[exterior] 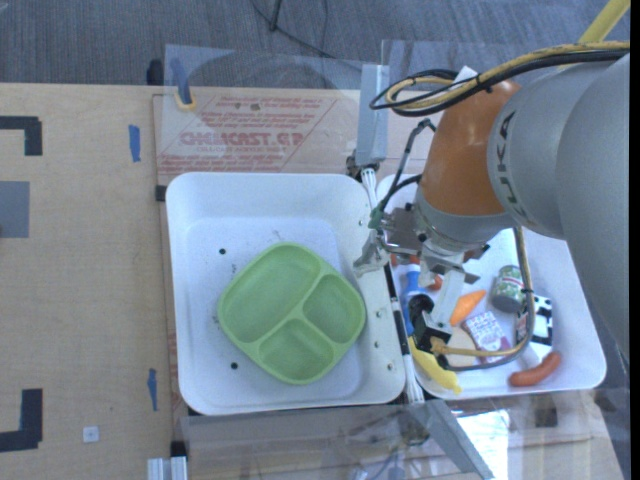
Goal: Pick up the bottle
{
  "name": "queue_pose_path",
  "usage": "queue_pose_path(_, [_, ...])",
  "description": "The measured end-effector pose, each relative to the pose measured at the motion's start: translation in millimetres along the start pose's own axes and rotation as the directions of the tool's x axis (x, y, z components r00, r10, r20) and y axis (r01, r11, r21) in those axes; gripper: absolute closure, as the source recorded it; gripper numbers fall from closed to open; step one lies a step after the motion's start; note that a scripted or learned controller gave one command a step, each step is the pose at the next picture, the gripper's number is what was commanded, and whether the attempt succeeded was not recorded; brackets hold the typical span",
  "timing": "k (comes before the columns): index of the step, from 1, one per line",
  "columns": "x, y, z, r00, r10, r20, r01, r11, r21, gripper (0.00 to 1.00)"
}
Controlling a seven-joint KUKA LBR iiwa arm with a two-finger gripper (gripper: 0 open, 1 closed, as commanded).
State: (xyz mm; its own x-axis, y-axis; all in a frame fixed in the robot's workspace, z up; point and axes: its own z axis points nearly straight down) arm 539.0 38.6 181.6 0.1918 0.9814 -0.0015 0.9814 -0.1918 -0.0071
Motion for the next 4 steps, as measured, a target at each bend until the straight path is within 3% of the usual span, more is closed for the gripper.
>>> queue_pose_path(1, [-62,-48,0,0.999,-0.044,-0.001,0.044,0.999,0.0,0.0])
queue_pose_path(2, [-73,-46,-11,0.998,-0.059,0.0,0.059,0.998,-0.004,0.0])
queue_pose_path(4, [-78,-45,0,0.998,-0.065,-0.001,0.065,0.998,0.0,0.0])
